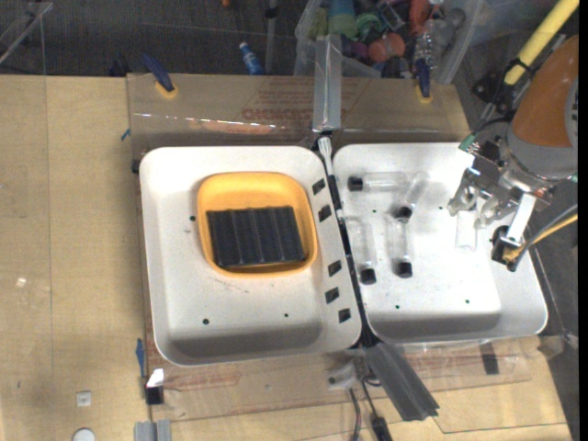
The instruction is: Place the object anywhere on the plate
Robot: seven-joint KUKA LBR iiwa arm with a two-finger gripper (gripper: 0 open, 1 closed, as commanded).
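Wooden bench, two white bins. In the left bin point(175, 292), the dark ribbed object point(255, 235) lies flat on the orange plate point(253, 184); placement appears complete. My gripper point(487, 240) hangs over the right bin point(441, 303), fingers spread, grasping nothing

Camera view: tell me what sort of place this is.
Probably a robot lab test bench: two white bins set side by side on a wooden bench, a robot arm reaching in, and a tub of colourful toys behind.
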